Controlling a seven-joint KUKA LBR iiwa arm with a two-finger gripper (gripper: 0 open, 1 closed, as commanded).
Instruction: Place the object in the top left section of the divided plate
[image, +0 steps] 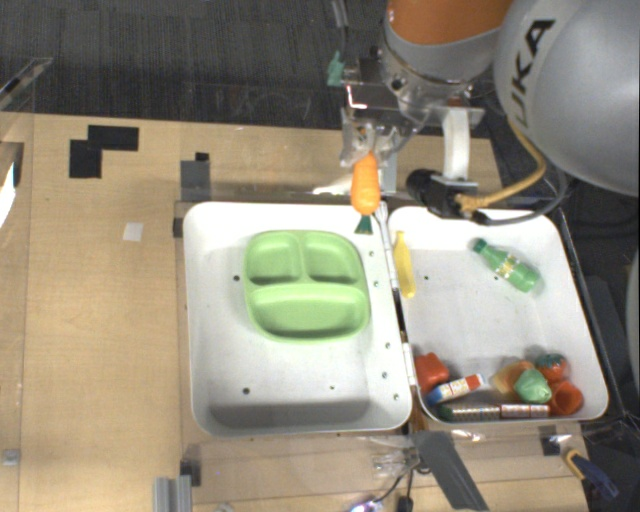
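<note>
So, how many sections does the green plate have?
3. The green plate in the left bin has two small sections at the far side, left and right, and one wide section at the near side.

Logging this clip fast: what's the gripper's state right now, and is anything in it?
Gripper: shut on the carrot, which hangs between its fingers above the bins' shared edge, beside the green divided plate.

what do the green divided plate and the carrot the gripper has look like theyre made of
Divided plate: probably moulded plastic, with one even pale green colour, rounded compartment ridges and a soft satin sheen. Carrot, hanging from the gripper: likely a plastic toy, with smooth uniform orange and a small dark green tip; too small to be sure.
</note>
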